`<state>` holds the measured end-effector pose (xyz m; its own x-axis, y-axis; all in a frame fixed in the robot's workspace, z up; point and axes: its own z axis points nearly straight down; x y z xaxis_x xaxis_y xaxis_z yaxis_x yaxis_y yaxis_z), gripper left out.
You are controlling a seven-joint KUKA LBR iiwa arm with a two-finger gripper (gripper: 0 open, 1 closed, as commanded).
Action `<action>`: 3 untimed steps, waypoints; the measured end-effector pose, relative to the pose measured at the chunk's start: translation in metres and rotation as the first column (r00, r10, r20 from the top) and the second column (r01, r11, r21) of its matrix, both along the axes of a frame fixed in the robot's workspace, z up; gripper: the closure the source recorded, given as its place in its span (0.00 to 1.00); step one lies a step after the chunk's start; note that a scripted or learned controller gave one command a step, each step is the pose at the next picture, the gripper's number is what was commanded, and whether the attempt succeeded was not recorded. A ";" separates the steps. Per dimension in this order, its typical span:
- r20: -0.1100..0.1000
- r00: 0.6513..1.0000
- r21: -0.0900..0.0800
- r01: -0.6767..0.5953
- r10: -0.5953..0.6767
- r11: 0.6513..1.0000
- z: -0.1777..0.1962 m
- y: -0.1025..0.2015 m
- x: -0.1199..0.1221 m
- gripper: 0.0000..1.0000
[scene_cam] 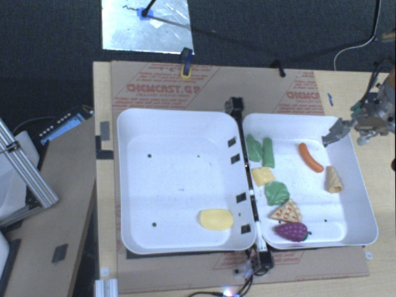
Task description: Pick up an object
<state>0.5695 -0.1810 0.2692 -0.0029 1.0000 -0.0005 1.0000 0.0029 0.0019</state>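
The orange sausage (310, 157) lay slantwise in the upper right part of the right bin (365, 218), and it serves here as the landmark. Just right of and below it lay a tan cone-like piece (333, 179), close but apart from it. Well to its left, beside the wall where the two bins met, stood two green pods (260, 150) side by side. Below these, left of and lower than the sausage, lay a small yellow piece (262, 176), then a green leafy piece (276, 192), which seemed to touch it. Farther below the sausage sat a pizza slice (286, 213), and under that a purple grape bunch (291, 231) near the bin's front wall.

Above and to the right of the sausage, the gripper (339, 131) hung over the bin's upper right corner, apart from every piece. A dark finger pointed down and left toward the sausage, with nothing between the fingers; whether they were spread or closed could not be told from this angle.

Far to the sausage's left and lower, the left bin (142, 129) held a yellow lemon-like piece (215, 219) near its front wall. Both bins rested on a cardboard sheet (161, 82) covering the tabletop (102, 91).
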 end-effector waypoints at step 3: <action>0.005 1.000 0.003 -0.009 0.009 1.000 0.068 0.145 0.101 1.00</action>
<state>0.6709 -0.0355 0.3369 -0.0122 0.9999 0.0020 0.9999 0.0121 0.0068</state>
